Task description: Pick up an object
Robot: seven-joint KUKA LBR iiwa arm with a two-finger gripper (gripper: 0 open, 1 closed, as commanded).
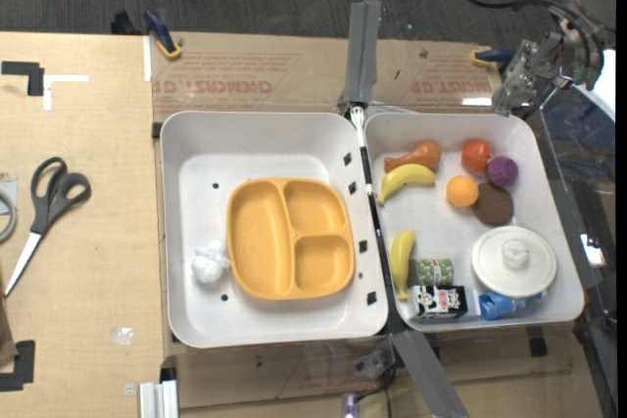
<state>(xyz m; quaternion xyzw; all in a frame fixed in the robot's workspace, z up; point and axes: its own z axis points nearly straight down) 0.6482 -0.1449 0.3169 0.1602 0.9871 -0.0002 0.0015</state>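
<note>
Lying in the right white bin (549, 210), the candidate objects crowd its floor: a curved yellow banana (406, 178) sits in the upper-left part, its long axis running left-low to right-high, touching a brown drumstick-shaped toy (415, 156) just above it. A second small yellow banana (402, 259) stands nearly vertical in the frame along the bin's left wall. To the right are a red round fruit (475, 154), a purple round fruit (503, 171), an orange ball (462, 192) and a dark brown round piece (494, 206), all close together. A white round lidded bowl (513, 259) fills the lower right, with a blue wrapper (500, 305) at its lower edge, and a green can (434, 271) and a black-and-white carton (438, 301) beside it. Open floor remains between the bananas. The left white bin (186, 210) holds a yellow three-compartment plate (291, 238) and a crumpled white wad (209, 261) at the plate's left edge, with bare margins along its walls. The gripper (524, 78) hangs above the right bin's upper-right corner, outside the rim; whether its parts are apart or together cannot be told. Black-handled scissors (44, 201) lie far left on the bench.
</note>
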